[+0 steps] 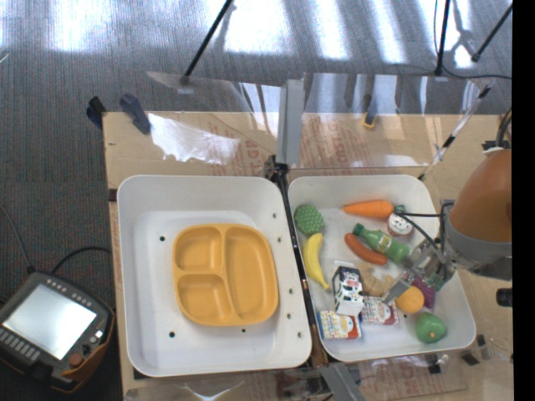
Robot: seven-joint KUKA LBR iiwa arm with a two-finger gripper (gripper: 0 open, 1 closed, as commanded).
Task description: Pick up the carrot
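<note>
The carrot (369,209) lies at the far edge of the right bin (456,224), well apart from the gripper (415,276), which is set low over the crowded near corner; whether its fingers are spread or pressed together cannot be told. A wrong item could be caught there, since an orange (410,300), a milk carton (347,287) and a green bottle (381,242) are packed close. The bottle and a small jar (399,224) stand between gripper and carrot.

The grey arm with orange band (493,199) is cut off by the right edge. Its two-finger gripper (415,276) covers part of a purple item (426,293), too hidden to identify. Labels on small cartons (347,286) are too blurred to read.
</note>
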